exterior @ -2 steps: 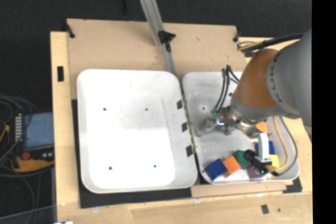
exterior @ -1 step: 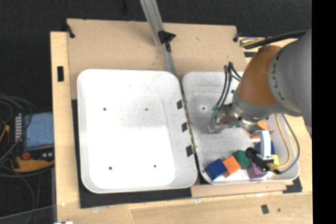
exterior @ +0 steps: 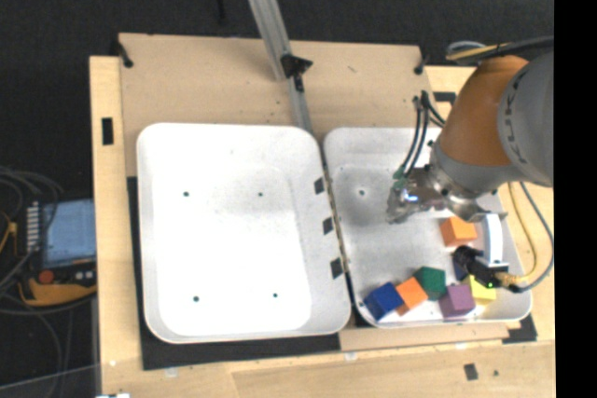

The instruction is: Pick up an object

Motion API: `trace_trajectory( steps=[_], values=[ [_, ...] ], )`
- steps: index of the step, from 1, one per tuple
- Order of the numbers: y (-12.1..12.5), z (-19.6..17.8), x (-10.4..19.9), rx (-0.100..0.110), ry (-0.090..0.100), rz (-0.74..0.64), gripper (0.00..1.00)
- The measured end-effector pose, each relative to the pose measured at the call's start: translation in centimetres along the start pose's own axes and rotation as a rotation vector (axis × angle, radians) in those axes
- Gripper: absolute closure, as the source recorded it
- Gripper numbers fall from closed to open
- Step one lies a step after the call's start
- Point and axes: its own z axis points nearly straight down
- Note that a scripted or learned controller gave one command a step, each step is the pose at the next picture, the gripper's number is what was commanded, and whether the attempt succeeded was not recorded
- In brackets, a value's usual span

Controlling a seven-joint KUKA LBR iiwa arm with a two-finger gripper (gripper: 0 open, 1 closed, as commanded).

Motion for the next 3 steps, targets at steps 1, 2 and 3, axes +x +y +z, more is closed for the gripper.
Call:
trace_trajectory(
  steps=[1,2,3],
  values=[
    [0.5,-4.4,-0.3,-0.001,0.000,-0.013,1.00],
    [0.8,-10.0,0.7,-0.003,0.000,-0.013,1.00],
    [1.0,-14.0,0.6,-0.001,0.000,-0.014,1.00]
  ],
)
